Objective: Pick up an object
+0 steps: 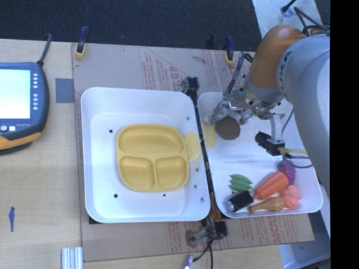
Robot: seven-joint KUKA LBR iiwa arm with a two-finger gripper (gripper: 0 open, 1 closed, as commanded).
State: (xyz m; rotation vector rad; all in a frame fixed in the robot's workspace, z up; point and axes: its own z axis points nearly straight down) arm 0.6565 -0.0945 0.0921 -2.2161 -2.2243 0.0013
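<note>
Beside jaws (224, 116), brown disc (228, 129), yellow tray (152, 156)

A robotics lab — a clamped cardboard sheet (168, 66) on a wooden bench (33, 206), a teach pendant (19, 105) alongside.

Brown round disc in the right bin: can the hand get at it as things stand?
Probably yes. The hand sits just above the brown round disc, which lies apart from the toy pile at the white right bin's near end.
</note>
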